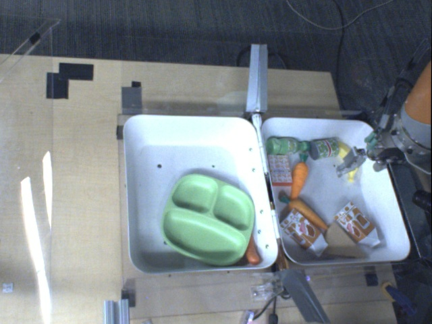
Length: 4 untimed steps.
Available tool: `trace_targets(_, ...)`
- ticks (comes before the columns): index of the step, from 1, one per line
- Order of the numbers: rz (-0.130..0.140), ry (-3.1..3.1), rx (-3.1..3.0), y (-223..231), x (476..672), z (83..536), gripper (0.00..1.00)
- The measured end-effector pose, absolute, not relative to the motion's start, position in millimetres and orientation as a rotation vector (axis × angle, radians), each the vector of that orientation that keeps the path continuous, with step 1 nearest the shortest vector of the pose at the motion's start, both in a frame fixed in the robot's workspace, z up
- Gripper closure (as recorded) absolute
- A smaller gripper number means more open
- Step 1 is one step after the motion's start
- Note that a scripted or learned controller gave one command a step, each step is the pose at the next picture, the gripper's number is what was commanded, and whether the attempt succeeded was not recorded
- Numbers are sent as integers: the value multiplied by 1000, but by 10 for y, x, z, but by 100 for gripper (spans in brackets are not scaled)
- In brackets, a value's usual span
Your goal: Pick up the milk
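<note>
Two white bins are sitting side by side. The L bin [142,181] is carrying a big green divided tray [208,219] toward its 5 o'clock. The R bin [398,235] is crowded w/ small groceries: two brown-and-white cartons at 6 o'clock, which I'm taking as the milk. One milk carton [355,222] is lying apart and clear; the other carton [303,229] is lying against a carrot [309,211]. A green bottle [287,145] is lying at 11. The gripper [356,159] is hanging at 2 o'clock; can't tell its finger state. Carton's prob light, crushable, smooth-faced, so it's looking best to pinch across the narrow sides of the clear one.
</note>
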State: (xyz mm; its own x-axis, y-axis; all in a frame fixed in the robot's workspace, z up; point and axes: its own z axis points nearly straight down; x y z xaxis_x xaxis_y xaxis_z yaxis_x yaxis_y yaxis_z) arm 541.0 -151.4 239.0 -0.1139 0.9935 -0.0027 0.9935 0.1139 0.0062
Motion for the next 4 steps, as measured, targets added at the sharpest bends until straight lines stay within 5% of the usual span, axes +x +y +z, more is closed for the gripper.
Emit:
trace_targets(1,2,2369,2059,-1997,4999,1181,0)
trace_targets(2,9,2524,1849,-1949,4913,894,0)
trace_targets(3,15,2521,1844,-1939,4940,1014,100)
trace_targets(4,5,2529,1853,-1394,5165,1860,100)
